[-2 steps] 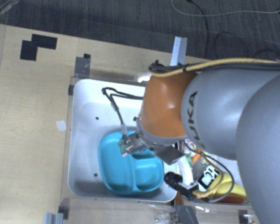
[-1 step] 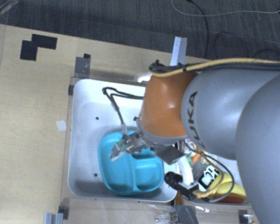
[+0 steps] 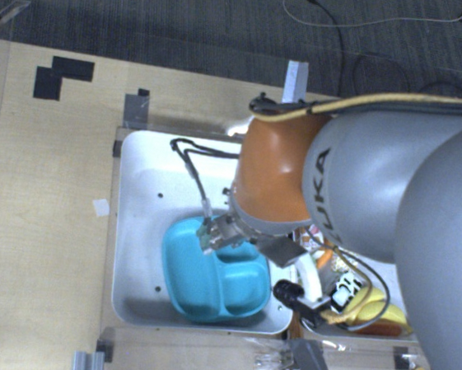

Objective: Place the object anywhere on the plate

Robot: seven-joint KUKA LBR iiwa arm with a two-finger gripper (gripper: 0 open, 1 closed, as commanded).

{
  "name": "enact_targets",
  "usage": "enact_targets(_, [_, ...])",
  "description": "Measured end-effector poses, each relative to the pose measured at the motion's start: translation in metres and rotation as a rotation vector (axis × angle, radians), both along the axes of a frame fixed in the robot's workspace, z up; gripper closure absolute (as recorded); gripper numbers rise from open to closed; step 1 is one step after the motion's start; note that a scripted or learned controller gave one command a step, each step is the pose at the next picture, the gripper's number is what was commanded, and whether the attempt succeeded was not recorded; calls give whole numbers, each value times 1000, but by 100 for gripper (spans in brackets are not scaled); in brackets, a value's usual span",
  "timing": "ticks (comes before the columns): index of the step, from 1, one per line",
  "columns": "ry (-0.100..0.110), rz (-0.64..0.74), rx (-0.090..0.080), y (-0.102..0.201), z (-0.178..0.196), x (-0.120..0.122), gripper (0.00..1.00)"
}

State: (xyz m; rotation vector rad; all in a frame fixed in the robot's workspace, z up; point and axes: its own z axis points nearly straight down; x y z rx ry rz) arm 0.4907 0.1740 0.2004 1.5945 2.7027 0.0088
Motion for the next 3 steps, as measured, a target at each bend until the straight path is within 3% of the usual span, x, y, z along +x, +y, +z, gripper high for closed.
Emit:
enact_targets(1, [6,-187,-3,-54,-71,-4,100])
enact_targets(2, [3,-186,-1,-53,-61,-2,100])
enact_targets(3, [0,0,-1,-41,-40,-2,100])
